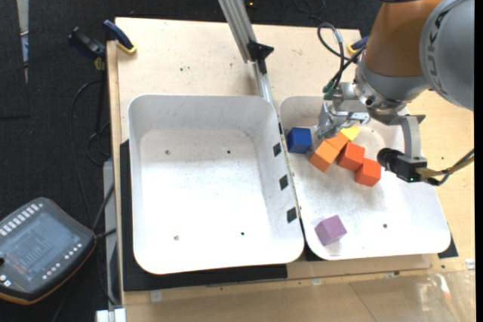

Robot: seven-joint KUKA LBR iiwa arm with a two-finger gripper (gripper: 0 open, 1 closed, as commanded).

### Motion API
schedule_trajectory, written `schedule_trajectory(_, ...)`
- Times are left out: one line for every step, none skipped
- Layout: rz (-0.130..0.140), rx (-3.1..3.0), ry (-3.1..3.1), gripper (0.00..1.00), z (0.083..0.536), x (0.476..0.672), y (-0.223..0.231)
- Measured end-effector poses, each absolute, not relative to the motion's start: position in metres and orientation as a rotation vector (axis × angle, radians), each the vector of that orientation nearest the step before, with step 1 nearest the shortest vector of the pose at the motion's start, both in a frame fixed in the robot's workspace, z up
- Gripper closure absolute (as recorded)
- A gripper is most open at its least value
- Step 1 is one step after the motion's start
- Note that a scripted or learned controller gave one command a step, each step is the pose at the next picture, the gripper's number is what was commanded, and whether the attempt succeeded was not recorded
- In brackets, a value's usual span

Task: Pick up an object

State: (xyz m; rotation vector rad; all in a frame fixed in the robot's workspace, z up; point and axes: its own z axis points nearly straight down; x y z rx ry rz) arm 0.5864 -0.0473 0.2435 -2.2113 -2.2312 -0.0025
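Three orange blocks [348, 156] lie in a row near the far edge of the right bin [423, 234], with a blue cube [299, 140] at that bin's left wall, a yellow piece [349, 133] behind them and a purple cube [330, 230] near its front edge. The gripper [333, 128] hangs over the orange blocks, its grip unreadable. The left bin [151, 185] sits beside it on a pale wooden bench [196, 60]; a teach pendant [38, 249] lies lower left
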Motion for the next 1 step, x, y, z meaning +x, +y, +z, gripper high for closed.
schedule_trajectory(-0.001,-2.212,-2.230,1.00,0.2310,0.5973,0.0039)
